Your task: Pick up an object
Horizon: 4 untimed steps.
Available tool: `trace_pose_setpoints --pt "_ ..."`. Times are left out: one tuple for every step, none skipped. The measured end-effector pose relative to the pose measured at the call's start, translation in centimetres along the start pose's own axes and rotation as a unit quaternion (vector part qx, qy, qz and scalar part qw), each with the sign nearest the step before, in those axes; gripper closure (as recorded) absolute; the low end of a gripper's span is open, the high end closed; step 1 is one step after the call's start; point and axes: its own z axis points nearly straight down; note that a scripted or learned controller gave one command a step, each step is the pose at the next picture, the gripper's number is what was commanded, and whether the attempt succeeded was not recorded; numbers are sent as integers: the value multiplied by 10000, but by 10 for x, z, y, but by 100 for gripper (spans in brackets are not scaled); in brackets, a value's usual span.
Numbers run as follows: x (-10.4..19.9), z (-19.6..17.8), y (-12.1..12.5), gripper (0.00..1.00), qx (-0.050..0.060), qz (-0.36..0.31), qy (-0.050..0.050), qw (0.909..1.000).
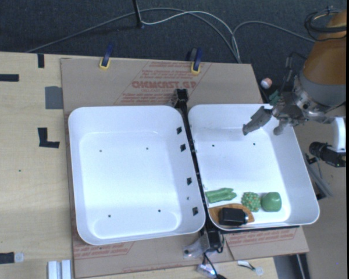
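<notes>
Toys sat bunched along the near edge of the right bin [291,173]: a green pod [220,195], a knobbly green broccoli piece [250,200], a round green block [271,201], and a black lump [232,216] lying on an orange piece [248,216]; the left bin [81,156] lay beside it across the black divider; the gripper [266,121] hung over the far corner of the right bin, well apart from the pile, its two fingers spread apart with nothing between them; the grey arm with its orange band [328,54] came in from the right; all those toys looked small, light and hard, probably plastic, likely smooth enough to slip from a shallow pinch; the round green block seemed the best pick, standing at the end of the row with clear space on its outer side, so a grip across its middle looked safest; the black lump, touching its neighbour, looked awkward; the pod would want taking across its narrow width.
</notes>
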Motion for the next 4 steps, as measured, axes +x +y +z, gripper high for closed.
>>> trace_pose_setpoints --pt "-19 26 80 0 13 -1 1 10000" --pt "59 -45 41 0 -27 -27 6 10000" --pt "40 31 -24 0 35 13 4 10000" --pt "77 -9 47 0 -19 -18 -2 10000"
